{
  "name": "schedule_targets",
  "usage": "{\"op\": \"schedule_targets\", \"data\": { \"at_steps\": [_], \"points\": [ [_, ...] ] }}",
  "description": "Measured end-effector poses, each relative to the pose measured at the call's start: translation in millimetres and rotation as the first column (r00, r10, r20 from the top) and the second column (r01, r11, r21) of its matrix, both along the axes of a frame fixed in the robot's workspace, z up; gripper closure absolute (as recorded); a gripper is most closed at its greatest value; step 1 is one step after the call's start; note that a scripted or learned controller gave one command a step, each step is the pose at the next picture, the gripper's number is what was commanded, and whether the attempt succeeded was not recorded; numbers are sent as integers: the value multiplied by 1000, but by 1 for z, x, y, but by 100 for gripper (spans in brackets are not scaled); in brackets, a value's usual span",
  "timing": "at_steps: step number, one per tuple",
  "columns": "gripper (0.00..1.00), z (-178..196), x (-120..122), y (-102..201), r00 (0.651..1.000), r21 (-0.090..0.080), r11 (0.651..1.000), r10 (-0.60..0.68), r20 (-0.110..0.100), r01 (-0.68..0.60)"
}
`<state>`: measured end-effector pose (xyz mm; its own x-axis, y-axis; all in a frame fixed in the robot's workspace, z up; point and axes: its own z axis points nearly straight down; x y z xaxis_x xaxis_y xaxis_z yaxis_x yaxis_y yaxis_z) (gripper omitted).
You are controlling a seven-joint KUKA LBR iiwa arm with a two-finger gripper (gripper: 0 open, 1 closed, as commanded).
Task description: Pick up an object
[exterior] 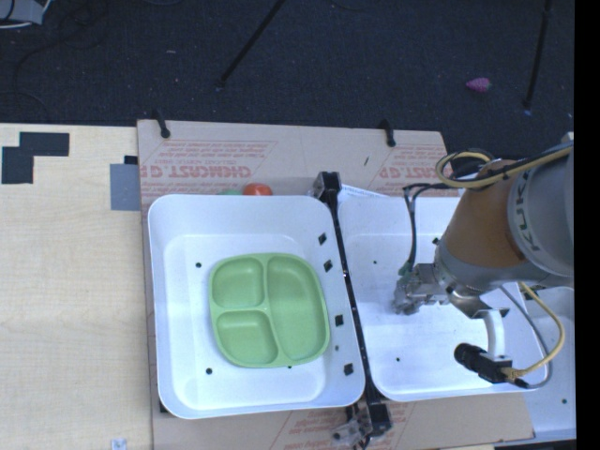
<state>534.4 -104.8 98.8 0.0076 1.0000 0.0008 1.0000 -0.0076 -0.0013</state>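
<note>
Green plate (pixel 268 309), divided into three compartments, lies flat in the middle of the left bin (pixel 178 350). It has two smaller wells on its left side and one long well on its right. Nothing rests in the wells, and the plate sits clear of the bin's walls on every side.

The right bin (pixel 389 368) stands just beside the left one, and a black strip (pixel 339 279) runs from far to near along the seam between them. The arm (pixel 548 214) reaches over the right bin from the right, its orange band (pixel 483 228) above the wrist. The gripper (pixel 408 300) hangs over the left-middle part of the right bin's floor, well apart from the plate and on the other side of the black strip. It seems to be low over the white floor, though from this slant I cannot tell whether it touches. I also cannot tell how far open the gripper is, and nothing can be seen held in it.

Both bins sit on a cardboard sheet (pixel 281 162) with red print, which lies on a pale wooden bench (pixel 66 298). A small red-orange thing (pixel 256 190) shows just past the far rim of the left bin. Black and grey patches (pixel 124 186) mark the bench at the far left. Beyond the bench, a small pink thing (pixel 478 84) lies on the dark floor (pixel 281 45).
</note>
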Motion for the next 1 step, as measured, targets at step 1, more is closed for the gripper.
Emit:
{"op": "schedule_targets", "data": {
  "at_steps": [1],
  "points": [
    [100,48,10,3,1000,-1,1000,8,3,-8]
  ]
}}
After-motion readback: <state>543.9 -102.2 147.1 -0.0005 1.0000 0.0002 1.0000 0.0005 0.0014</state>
